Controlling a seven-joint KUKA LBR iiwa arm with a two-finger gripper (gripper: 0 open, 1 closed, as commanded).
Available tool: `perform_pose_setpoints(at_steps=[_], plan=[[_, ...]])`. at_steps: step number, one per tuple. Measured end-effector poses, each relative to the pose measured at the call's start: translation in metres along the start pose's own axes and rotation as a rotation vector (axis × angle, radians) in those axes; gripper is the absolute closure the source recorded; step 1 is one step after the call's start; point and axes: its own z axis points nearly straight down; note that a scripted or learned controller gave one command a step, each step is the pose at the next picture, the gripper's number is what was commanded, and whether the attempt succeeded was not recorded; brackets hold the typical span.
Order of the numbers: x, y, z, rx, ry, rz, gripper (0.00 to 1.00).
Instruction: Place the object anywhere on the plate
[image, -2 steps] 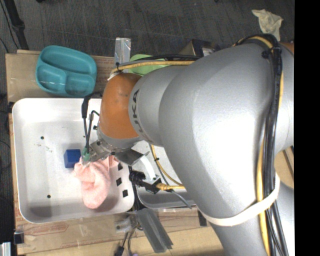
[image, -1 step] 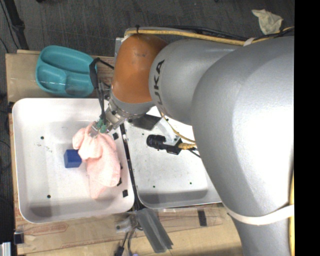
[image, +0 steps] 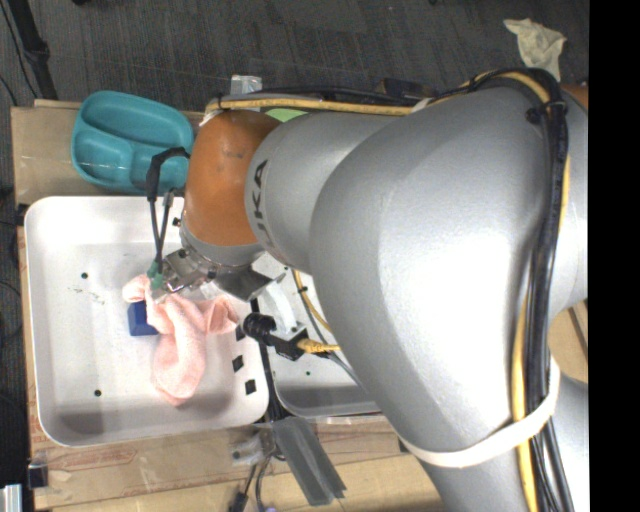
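Nearest the camera, the grey arm (image: 430, 260) fills the right of the view and hides nearly all of the right bin (image: 320, 400), so any plate in that bin cannot be made out. Past it, the orange band (image: 225, 180) leads down to the gripper (image: 185, 275), which sits low in the left bin (image: 60, 330) just over the upper end of a pink cloth (image: 185, 345). Whether it is parted or closed on the cloth cannot be told, since the wrist covers it. The cloth, probably the object to be moved, lies crumpled on the bin floor beside a small blue block (image: 139, 319) that touches its left edge. The low pose suggests a pick is being tried here. Farther off, a teal plastic dish (image: 125, 140) rests beyond the bin's far rim, and a crumpled rag (image: 535, 40) lies at the upper right.
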Motion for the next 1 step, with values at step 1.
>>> perform_pose_setpoints(at_steps=[1], plan=[[0.0095, -0.0458, -0.0394, -0.002, 0.0, 0.012, 1.0]])
